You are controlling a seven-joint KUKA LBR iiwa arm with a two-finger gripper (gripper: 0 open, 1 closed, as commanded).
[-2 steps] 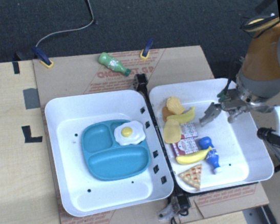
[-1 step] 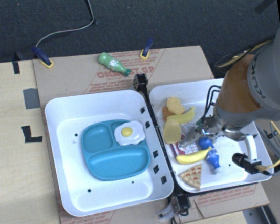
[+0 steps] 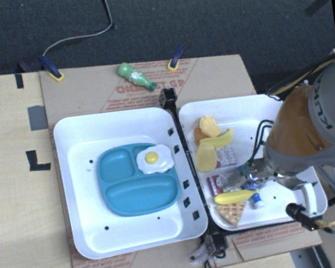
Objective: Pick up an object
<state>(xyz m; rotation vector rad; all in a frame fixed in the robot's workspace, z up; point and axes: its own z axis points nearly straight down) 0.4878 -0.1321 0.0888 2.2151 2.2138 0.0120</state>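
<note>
Pincer (image 3: 252, 177) low in right bin (image 3: 274, 104), grip state unclear — banana (image 3: 234, 197) just beside, toward the near-left.

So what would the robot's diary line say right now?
gripper: low in right bin | over toy food pile | grasp: cannot tell | fried egg: on blue tray

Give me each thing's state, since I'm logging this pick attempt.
gripper: low in right bin, over the toy pile
banana: lying flat, right bin
fried egg: resting on blue tray's edge
blue tray: flat, left bin
green bottle: on its side, outside bins
</note>
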